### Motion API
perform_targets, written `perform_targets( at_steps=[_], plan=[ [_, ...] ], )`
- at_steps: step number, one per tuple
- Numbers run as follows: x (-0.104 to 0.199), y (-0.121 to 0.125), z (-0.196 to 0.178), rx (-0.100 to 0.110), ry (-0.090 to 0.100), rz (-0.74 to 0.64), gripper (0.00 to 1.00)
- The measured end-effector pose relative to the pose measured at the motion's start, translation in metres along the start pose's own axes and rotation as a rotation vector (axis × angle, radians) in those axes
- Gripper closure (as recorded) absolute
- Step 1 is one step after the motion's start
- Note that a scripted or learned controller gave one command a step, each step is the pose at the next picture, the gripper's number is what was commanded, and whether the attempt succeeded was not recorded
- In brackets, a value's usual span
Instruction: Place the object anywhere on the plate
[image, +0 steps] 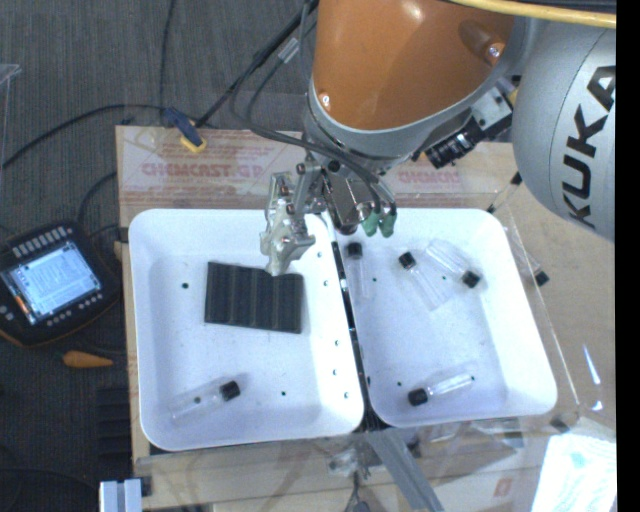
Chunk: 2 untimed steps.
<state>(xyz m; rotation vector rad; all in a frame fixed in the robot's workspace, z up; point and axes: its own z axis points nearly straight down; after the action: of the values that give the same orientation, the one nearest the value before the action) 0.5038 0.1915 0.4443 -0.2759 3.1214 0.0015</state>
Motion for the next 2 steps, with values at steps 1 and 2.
perform_targets(
  at_steps=[1, 2],
  plan=[
    [0.01, -0.009, 0.12, 0.0, 0.007, -0.097, 1.0],
    [0.01, 0.021, 0.082, -0.005, 0.005, -0.605, 1.0]
  ],
)
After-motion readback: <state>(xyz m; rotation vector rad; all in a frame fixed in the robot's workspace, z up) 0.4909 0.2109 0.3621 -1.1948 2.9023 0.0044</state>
